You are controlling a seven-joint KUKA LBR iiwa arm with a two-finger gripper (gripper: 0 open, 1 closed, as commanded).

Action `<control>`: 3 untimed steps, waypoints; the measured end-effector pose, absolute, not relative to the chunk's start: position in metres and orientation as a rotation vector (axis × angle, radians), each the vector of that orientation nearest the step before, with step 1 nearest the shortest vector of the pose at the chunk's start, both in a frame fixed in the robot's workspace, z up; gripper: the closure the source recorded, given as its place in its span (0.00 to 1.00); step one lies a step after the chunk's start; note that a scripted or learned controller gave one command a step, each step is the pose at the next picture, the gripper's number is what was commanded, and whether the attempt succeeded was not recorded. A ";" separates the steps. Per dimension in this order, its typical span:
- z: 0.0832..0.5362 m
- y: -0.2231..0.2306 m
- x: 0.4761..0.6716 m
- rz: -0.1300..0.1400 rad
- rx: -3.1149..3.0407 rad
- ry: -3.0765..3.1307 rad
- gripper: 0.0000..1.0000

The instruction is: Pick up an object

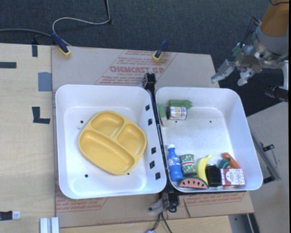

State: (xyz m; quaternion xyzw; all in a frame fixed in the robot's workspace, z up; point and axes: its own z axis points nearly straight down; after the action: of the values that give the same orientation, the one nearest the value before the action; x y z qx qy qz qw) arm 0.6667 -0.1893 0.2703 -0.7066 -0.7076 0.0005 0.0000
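A: What is being seen on the left?

B: A yellow plate (113,142) with three parts is being kept in the left bin (68,130). Nothing is being picked there.

A: And in the right bin (218,125)?

B: A small can (176,112) is being seen lying near the top, touching something green (180,104). More toys are being kept along the bottom edge: a blue bottle (173,163), a green can (187,163), a banana (203,167), a melon slice (193,182), a carrot (230,159) and a red box (233,177).

A: Is anything being held yet?

B: No. The gripper (231,73) is being held wide, with nothing between its fingers. It is being kept outside the bin, past the top right corner.

A: So what is left?

B: Nearly all of it, it is thought. The small can is the nearest thing, down and left of the gripper, and well apart from it.
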 end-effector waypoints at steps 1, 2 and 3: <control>0.214 -0.197 0.603 0.004 -2.220 -2.221 0.00; 0.275 -0.179 0.536 0.001 -2.221 -2.222 0.00; 0.128 -0.166 0.496 0.002 -2.218 -2.219 0.00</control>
State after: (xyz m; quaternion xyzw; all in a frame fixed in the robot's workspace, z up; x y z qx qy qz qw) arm 0.4960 -0.1659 0.1279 -0.7070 -0.7072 0.0007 0.0020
